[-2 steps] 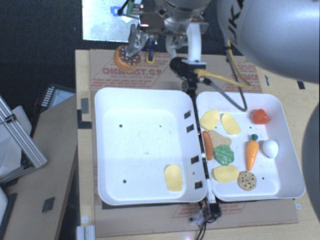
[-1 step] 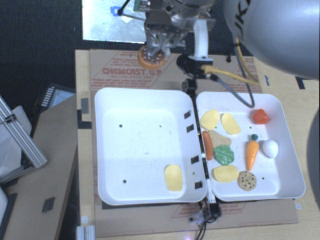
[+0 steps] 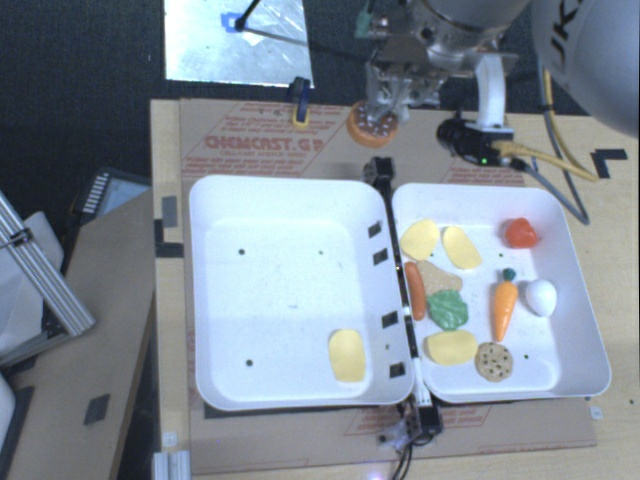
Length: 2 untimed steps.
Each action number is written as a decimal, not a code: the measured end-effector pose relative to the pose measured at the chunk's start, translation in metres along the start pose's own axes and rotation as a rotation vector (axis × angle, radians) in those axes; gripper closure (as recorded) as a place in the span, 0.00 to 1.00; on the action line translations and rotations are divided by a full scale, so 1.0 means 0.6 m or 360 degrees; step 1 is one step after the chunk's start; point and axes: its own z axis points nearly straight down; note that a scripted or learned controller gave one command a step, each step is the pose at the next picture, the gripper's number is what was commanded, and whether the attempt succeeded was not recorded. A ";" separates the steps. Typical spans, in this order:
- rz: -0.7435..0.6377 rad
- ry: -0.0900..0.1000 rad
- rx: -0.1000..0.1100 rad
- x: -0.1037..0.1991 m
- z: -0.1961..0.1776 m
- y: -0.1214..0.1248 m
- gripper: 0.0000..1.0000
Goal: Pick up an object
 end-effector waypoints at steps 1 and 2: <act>-0.0015 0.0005 -0.0009 0.022 -0.063 0.003 1.00; -0.0023 0.0004 0.0004 0.177 0.088 -0.032 1.00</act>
